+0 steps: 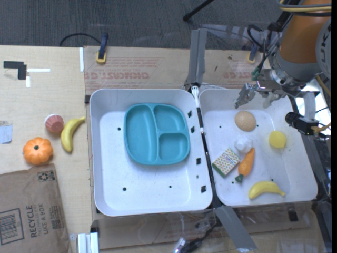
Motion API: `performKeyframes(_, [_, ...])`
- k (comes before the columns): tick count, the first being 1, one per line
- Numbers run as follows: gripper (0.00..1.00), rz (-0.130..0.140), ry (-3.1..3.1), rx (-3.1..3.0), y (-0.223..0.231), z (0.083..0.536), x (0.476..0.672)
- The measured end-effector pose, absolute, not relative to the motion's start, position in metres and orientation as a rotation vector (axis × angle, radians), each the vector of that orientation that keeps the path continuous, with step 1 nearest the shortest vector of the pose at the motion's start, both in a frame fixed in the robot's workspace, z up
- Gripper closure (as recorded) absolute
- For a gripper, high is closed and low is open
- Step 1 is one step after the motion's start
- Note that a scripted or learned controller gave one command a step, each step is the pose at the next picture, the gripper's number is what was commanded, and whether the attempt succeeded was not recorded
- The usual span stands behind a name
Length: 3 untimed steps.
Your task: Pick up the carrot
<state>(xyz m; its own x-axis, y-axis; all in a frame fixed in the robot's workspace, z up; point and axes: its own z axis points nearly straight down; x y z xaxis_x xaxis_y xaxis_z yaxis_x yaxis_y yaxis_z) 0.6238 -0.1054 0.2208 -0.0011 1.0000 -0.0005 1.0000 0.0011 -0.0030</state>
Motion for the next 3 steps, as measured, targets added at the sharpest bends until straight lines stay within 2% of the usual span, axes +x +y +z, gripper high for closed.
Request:
performKeyframes(1, [0.00,0.005,-2.004,-2.416,-0.126,0.137,0.524])
performKeyframes(2, [0.00,-0.009,-2.044,-2.392,-0.138,0.096,0.505])
performKeyframes(3, [1.00,-0.016,-2.043,-2.395,-0.138,0.106,0.507])
